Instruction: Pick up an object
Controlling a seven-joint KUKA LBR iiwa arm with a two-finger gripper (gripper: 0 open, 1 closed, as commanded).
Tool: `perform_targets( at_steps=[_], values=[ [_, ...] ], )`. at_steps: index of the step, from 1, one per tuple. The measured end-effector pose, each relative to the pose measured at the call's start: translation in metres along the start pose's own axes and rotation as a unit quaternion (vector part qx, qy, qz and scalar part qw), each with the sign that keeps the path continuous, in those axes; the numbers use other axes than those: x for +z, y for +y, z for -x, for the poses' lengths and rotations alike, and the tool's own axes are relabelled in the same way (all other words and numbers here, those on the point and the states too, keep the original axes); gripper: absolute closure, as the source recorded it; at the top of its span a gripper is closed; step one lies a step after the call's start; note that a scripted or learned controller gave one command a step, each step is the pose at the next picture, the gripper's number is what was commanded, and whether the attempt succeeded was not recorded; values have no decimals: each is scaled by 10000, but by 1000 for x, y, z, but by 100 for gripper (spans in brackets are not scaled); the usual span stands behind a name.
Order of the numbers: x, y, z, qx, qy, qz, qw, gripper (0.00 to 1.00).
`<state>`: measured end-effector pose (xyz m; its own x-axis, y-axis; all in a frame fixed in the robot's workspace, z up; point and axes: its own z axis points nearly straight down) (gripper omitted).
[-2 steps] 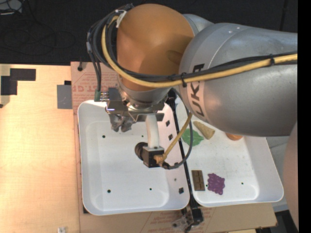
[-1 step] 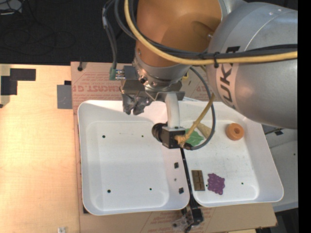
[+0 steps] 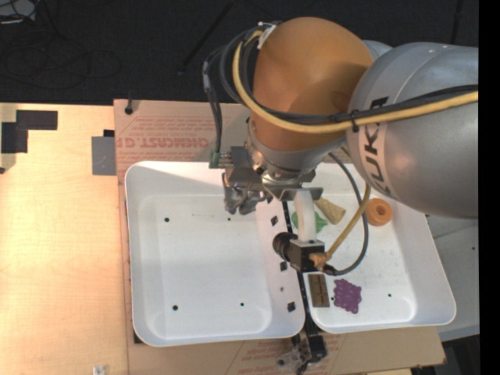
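- Gripper: hanging over your left bin, one o'clock; its grip you cannot tell.
- Purple lump: lying in right bin, six o'clock.
- Orange ring: sitting there, one o'clock.

The bench top was of pale wood and took a warm light on its left part. Some black marks and a grey square were on it. A brown cardboard sheet with red print covered the bench further right. Behind the bench the floor was dark, with thin cables on it.
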<state>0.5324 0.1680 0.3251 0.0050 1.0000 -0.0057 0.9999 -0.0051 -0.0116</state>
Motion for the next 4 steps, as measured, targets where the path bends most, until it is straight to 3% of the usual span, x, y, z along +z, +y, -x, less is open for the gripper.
perform_targets(
  at_steps=[1, 2, 3, 4],
  values=[
    [-8, -29, 79, 14, 11, 30, 10000, 100],
    [-23, -48, 94, -16, 24, 43, 10000, 100],
    [-64, -51, 80, -35, 30, 60, 10000, 100],
    [-164, -58, 32, -56, 45, 97, 9999, 100]
  ],
)
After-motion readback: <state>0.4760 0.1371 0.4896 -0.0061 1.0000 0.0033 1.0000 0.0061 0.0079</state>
